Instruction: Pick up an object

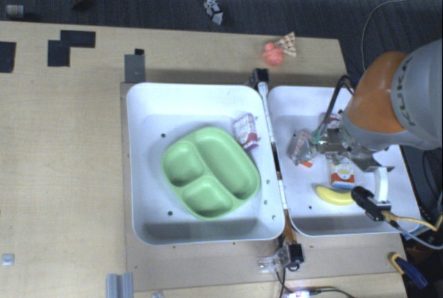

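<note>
My gripper [302, 146] hangs low over the left part of the right bin [297, 210], with the grey arm and its orange band reaching in from the right. A small reddish thing [305, 164] lies just below the gripper; I cannot tell whether they touch. A yellow banana [333, 196] lies near the bin's front. Just above the banana, a small white and orange toy [340, 176] sits partly under the wrist. In the left bin [142, 220] a green divided plate [210, 171] lies flat, with a small red and white packet [246, 131] at its upper right edge.
A pink and tan object [277, 52] rests on the wooden bench behind the bins. The raised rim [275, 165] between the two bins runs just left of the gripper. Small bits of litter lie on the dark floor at the back.
</note>
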`<state>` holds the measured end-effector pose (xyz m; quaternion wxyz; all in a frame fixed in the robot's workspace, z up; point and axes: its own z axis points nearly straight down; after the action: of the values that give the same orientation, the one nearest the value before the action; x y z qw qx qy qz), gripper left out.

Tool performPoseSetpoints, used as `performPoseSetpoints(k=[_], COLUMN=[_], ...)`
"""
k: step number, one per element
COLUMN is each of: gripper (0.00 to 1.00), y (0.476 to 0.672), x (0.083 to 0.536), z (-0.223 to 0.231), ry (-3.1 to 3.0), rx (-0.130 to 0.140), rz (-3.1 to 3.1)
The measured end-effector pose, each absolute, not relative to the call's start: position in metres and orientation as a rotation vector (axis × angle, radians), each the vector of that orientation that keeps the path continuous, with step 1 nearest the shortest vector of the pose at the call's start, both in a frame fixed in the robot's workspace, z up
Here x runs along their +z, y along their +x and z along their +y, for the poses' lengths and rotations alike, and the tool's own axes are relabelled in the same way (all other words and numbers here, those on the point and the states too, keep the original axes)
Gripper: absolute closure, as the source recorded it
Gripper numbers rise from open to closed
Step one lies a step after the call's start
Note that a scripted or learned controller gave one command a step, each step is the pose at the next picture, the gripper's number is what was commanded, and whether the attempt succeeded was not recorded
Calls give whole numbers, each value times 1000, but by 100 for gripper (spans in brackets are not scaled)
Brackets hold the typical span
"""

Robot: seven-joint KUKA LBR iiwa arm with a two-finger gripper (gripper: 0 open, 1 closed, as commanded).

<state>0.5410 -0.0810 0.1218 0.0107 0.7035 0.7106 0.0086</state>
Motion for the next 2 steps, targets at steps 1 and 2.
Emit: performPoseSetpoints(k=[1, 2], gripper=[0, 100], y=[515, 517], x=[87, 98], z=[-90, -90], ry=[2214, 2209], rx=[9, 15], rz=[2219, 2217])
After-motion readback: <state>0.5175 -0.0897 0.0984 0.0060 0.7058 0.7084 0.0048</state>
